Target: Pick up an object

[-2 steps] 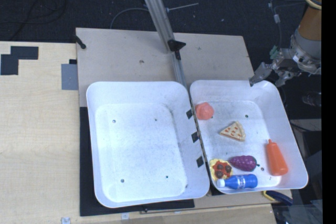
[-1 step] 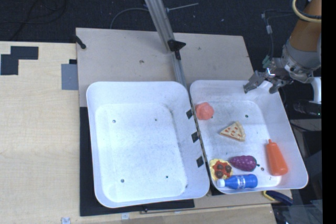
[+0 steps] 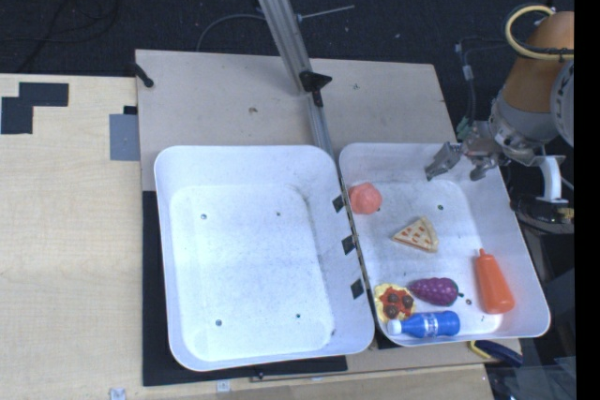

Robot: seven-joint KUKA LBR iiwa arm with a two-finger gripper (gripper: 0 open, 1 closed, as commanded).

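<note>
Nearest the camera, a blue plastic bottle lies at six o'clock in the right white bin. My gripper, fingers spread and holding nothing, hovers at twelve o'clock.

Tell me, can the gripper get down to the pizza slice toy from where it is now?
Probably yes. The gripper hangs open over the right bin's far edge, and the pizza slice lies flat on open bin floor, apart from the red ball and the grapes. Nothing stands between them.
</note>
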